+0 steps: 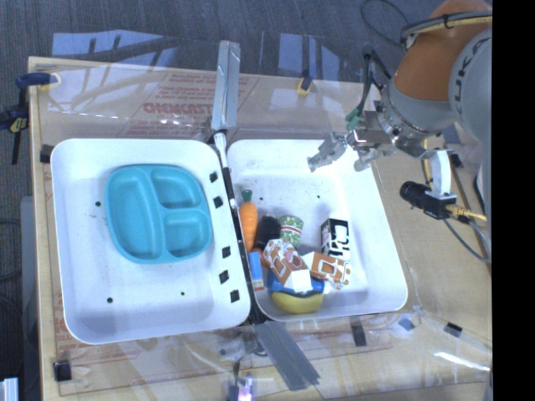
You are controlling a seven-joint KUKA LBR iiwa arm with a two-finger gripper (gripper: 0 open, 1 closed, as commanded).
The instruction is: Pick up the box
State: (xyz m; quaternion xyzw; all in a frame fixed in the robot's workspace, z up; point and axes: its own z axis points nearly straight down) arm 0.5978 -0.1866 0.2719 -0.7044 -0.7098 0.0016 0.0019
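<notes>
Claw [341,151] over far edge of right bin [378,224], fingers spread wide, nothing between them. Box [336,236], black and white, lying among clutter near bin's front, beside green cup [290,226] and carrot [248,221], well apart from claw. No grasp yet: approach, descent, closing, lift all remaining. Box lower end partly hidden behind brown-patterned packets [329,268]; print unreadable.
</notes>
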